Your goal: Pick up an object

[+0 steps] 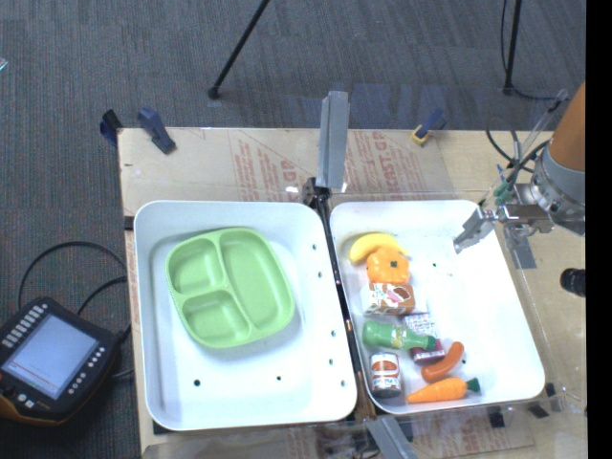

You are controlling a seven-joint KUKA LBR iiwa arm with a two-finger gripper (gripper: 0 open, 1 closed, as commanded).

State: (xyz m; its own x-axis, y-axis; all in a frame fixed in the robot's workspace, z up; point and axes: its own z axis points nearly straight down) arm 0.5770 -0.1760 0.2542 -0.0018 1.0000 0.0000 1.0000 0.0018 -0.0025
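The right bin (488,323) holds the loose objects along its left side: a yellow banana (369,245), an orange fruit-like piece (390,267), a snack packet (389,298), a green bottle (395,335), a small can (385,374), a red sausage (446,360) and an orange carrot (438,391). My gripper (497,241) hangs over the bin's upper right corner, well to the right of the banana. It is open, its two grey fingers (470,232) spread wide with nothing between them.
The left bin (153,352) carries a green divided plate (229,286). A grey upright post (334,142) stands behind the seam between the bins. A teach pendant (50,357) lies on the floor at the left. Clamps sit on the bench's back edge.
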